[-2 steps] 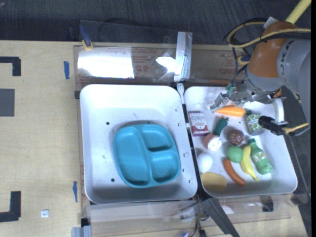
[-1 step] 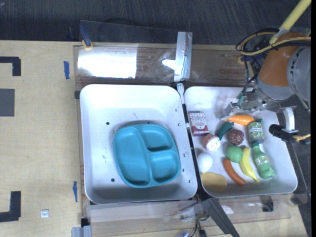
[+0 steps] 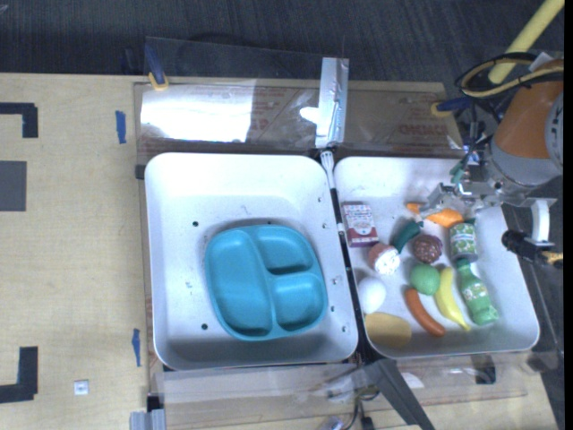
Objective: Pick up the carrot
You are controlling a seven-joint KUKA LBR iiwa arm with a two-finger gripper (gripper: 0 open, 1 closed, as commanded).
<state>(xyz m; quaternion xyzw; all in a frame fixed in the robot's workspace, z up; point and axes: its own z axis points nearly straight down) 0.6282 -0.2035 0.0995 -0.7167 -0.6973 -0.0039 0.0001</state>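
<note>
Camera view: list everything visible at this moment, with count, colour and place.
White bins: 2, side by side on the bench.
Blue tray: 1, three compartments, left bin.
Carrot: 1, orange, right bin, near front.
Banana: 1, yellow, right of carrot.
Green bottle: 1, right side of right bin.
Red packet: 1, right bin's left side.
Egg: 1, white, right bin.
Other toy foods: several, mixed colours, clustered mid right bin.
Gripper: 1, metallic, over right bin's far right corner.
Arm: 1, grey with orange band.
</note>
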